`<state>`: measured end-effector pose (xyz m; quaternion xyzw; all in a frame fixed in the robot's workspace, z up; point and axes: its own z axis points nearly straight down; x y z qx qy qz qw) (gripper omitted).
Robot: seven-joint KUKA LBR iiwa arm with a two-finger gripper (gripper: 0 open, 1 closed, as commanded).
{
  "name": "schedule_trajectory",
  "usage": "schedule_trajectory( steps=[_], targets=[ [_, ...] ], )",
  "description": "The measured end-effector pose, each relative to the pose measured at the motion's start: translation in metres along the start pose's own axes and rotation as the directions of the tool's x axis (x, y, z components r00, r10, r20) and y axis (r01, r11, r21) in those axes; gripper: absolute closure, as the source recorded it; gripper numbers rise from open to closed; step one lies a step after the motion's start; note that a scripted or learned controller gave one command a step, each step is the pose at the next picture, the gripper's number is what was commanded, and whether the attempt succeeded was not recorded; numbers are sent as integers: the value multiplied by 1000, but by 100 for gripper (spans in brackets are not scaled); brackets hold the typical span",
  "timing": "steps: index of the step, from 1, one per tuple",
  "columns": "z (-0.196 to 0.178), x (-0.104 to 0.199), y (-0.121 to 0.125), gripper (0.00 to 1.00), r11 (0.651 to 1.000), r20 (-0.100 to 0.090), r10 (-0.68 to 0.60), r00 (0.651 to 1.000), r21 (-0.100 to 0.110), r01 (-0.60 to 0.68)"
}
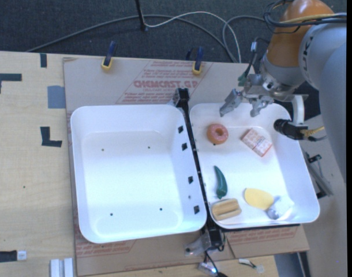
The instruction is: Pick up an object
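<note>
**A:** Going left to right, what's there?

**B:** Two white bins. The left bin (130,172) comes first; across the black divider (190,154) sits the right bin (297,172), which I'll use as the landmark. In it, one of each: a green pepper (220,180) near its left wall, a tan bread-like block (225,209) at its front-left corner, a round orange doughnut (217,134) toward its back left, a yellow slice (258,198) near its front, a pink-and-white packet (256,142) in its back half, and a small grey piece (273,213) at its front right. Six things.

**A:** And the pincer?

**B:** The gripper (243,104) hangs over the bin's back edge, fingers spread wide, nothing between them. The doughnut lies just in front of it and slightly left; the packet just in front and slightly right. Neither touches it.
</note>
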<state>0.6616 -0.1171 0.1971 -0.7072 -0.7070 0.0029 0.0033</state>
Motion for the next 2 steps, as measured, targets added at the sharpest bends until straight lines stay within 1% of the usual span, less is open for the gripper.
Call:
schedule_trajectory(
  steps=[1,2],
  targets=[
    [-5,0,2,0,1000,1,-1,1000,-9,1],
    [39,0,6,0,1000,0,-1,1000,-5,1]
  ],
)
